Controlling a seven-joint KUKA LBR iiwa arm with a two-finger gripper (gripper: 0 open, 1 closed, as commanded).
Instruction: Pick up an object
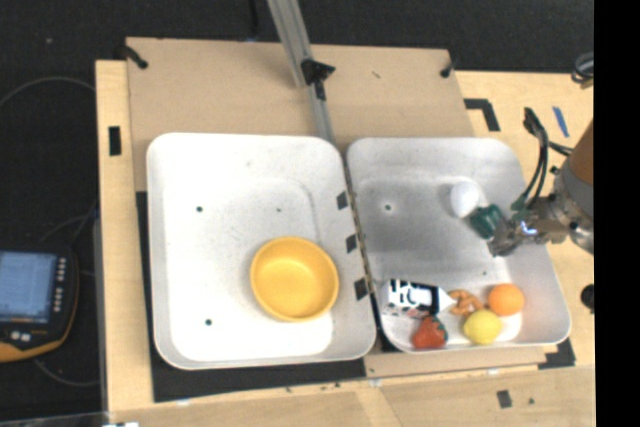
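Camera view: gripper low over right bin, near its right wall. Green piece sits right at fingertips — cannot tell jaw state, nor whether it is gripped. White round object just up-left of jaws, touching green piece. Orange, lemon, strawberry, black-white box below jaws along front wall. Yellow bowl far left, in left bin.

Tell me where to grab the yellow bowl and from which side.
Grip the rim of the yellow bowl from straight above, one finger inside and one outside. It sits upright and open in the left bin, too wide to span, with free space all around.
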